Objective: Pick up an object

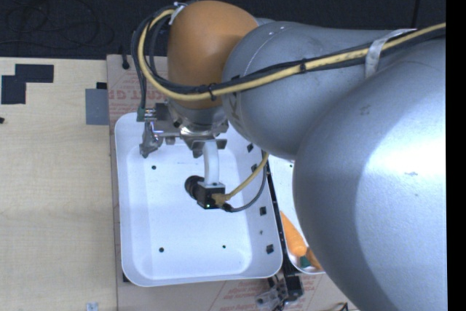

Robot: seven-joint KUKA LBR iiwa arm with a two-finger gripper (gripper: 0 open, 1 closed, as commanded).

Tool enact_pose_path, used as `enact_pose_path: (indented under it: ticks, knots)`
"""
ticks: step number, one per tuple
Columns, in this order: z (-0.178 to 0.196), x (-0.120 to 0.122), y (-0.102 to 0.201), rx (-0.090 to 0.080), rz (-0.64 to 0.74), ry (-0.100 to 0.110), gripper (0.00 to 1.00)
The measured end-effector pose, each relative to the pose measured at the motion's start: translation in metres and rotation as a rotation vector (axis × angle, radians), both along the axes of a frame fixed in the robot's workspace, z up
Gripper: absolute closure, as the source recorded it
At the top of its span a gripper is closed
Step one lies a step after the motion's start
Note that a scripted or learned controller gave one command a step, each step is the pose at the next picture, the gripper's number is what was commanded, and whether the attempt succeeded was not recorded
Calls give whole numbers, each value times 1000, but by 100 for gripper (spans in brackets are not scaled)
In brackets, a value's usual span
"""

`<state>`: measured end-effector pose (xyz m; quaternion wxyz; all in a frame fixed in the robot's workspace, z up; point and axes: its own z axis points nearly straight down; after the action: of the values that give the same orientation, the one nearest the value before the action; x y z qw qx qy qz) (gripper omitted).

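My gripper [172, 148] hangs over the far end of the left white bin [138, 258], under the orange band of the arm. It stands open, and between its two fingers [148, 146] I see just the bin's bare white floor. An orange carrot-like object [292, 235] with a green tip lies in the right bin, mostly hidden by the grey arm. The gripper is well to the left of it and holds nothing.
The big grey arm [364, 156] covers nearly all of the right bin. A wooden bench top [51, 178] stretches to the left of the bins, with dark patches at its far edge.
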<state>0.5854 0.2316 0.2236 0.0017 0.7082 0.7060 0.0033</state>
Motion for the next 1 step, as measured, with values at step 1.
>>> enact_pose_path:
  ticks: [1]
  knots:
    - [-100, 10, 13, -4, 6, 13, 0]
